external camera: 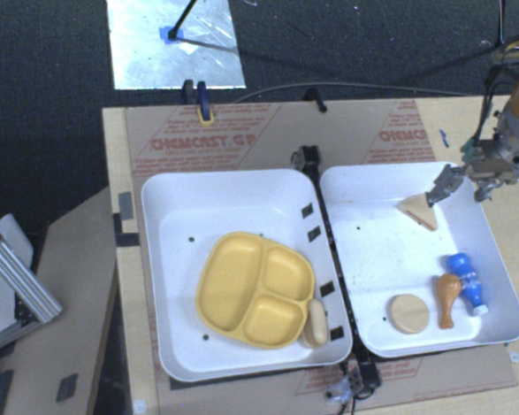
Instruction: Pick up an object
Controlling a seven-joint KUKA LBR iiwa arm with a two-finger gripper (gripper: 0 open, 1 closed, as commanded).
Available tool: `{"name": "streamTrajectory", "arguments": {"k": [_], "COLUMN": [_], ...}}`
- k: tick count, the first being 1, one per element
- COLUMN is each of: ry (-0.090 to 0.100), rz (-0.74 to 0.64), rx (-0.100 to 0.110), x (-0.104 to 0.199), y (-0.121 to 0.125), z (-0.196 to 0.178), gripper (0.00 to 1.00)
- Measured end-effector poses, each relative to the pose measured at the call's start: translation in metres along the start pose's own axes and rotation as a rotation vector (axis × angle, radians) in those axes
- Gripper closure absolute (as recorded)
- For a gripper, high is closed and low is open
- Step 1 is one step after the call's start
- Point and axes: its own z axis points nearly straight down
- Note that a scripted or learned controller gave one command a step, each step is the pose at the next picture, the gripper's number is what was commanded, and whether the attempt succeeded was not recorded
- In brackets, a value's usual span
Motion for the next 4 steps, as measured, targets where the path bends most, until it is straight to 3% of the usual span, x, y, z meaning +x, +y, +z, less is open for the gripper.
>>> {"name": "streamTrajectory", "arguments": {"k": [1,4], "ry": [-0.002,-0.002], "rz": [-0.003,-0.001], "rx": [-0.012,-0.009], "x": [0.001,-0.001], "y": [0.002,0.011], "z": [-0.007,0.136], "gripper": [0.00,0.00]}}
